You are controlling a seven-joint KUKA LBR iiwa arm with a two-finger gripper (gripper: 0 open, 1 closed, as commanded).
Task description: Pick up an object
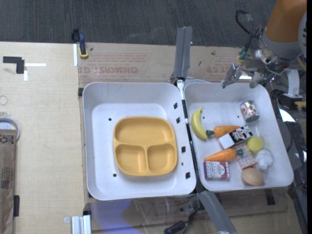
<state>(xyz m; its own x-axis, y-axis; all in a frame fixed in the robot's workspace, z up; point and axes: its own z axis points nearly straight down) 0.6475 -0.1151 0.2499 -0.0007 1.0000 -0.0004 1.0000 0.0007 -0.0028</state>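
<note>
Hovering above the right bin point(273, 101), fingers point(230, 78) spread wide, holding nothing.

A strip of brown cardboard point(124, 65) lies on the bench behind the left bin point(92, 145). It carries large red printed lettering that appears upside down and mirrored from this camera, so the word is hard to make out; it seems to read something like "CHEMCOZ". A small red packet point(216, 170) in the right bin point(278, 130) bears a white label, and a black-and-white box point(237, 136) there has print too, both too small to read.
</note>
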